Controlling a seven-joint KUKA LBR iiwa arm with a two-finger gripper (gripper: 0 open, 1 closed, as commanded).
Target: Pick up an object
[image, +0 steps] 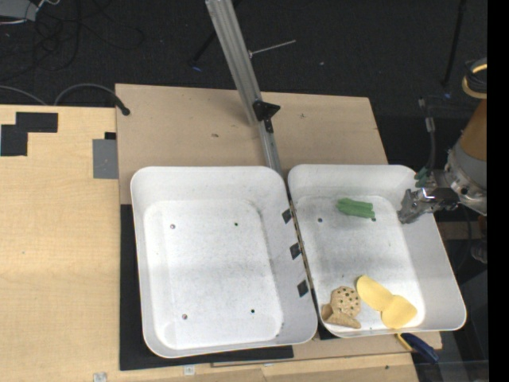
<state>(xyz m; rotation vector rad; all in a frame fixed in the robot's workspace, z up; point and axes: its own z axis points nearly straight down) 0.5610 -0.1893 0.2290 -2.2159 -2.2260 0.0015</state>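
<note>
The end effector (413, 204) hangs over the right bin's (445, 281) far right rim, and I cannot tell its state. The green piece (355, 208) lies just beside it, nearest to reach; yellow pieces (386, 301) and a cookie (343, 305) sit in the near corner.

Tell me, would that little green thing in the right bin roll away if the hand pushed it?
Probably not far. The green thing looks long and lumpy, lying flat on the right bin's floor, so it would more likely slide or spin than roll. It looks small, so likely light. Whether it is stiff or squishy cannot be told from here.
</note>
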